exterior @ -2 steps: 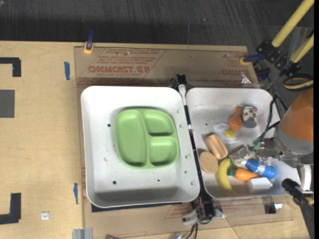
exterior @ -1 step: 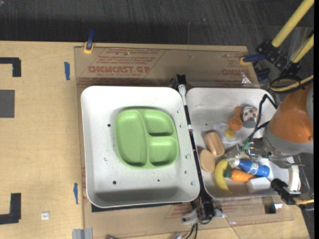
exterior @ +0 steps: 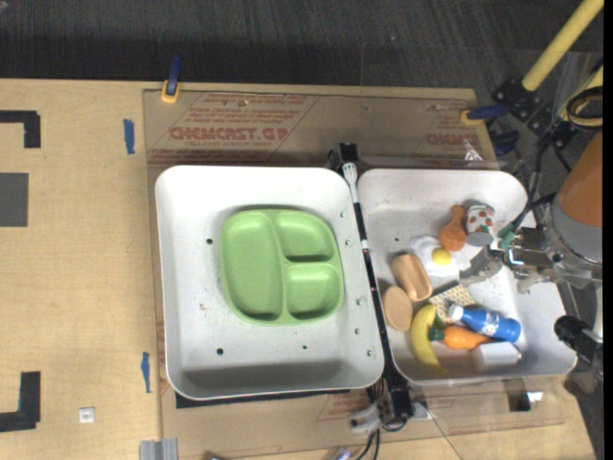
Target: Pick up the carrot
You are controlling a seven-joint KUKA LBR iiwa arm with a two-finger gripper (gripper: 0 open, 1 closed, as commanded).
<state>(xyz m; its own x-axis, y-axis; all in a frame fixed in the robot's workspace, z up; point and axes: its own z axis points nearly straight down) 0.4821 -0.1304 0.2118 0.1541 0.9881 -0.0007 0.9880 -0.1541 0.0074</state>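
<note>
Pincer hovers, grip state can't tell. Carrot sits just below it, wedged between banana and bottle; approach straight down.

Orange carrot, green divided plate, seemingly blue-wrapped bottle, white bins.

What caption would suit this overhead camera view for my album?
Robot gripper hovers over the toy-filled right bin, the carrot beside a banana; a green plate sits in the left bin.

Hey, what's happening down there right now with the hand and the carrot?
Hand over right bin, nothing visibly gripped. Carrot lying free near front. Blue bottle and banana crowd it.
</note>
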